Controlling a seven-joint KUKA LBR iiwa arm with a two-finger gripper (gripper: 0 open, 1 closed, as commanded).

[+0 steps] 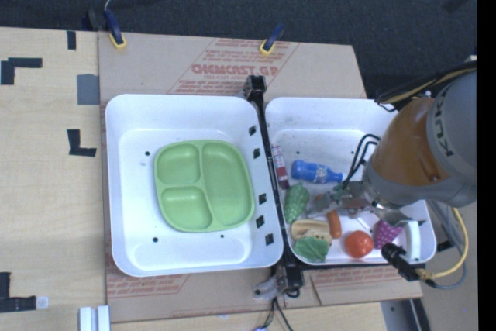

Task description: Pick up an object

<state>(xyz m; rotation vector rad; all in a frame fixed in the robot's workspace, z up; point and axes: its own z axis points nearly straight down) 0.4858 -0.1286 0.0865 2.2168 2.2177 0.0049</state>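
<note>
The right bin (pixel 310 120) holds several toy items along its near side: a blue bottle (pixel 314 171), a green leafy vegetable (pixel 296 202), an orange carrot-like piece (pixel 334 224), a red tomato (pixel 358 244), a purple grape bunch (pixel 386 231), a sandwich-like piece (pixel 309 229) and a green leaf (pixel 313 248). My gripper (pixel 350 201) hangs low in that bin under the orange wrist band, just right of the green vegetable and above the carrot piece. Its fingertips are dark and blurred among the items.
The left bin (pixel 128 167) contains a light green divided plate (pixel 204 185). A black divider (pixel 263 167) runs between the bins. The grey arm (pixel 434 151) covers the right bin's right side. Cardboard lies under both bins.
</note>
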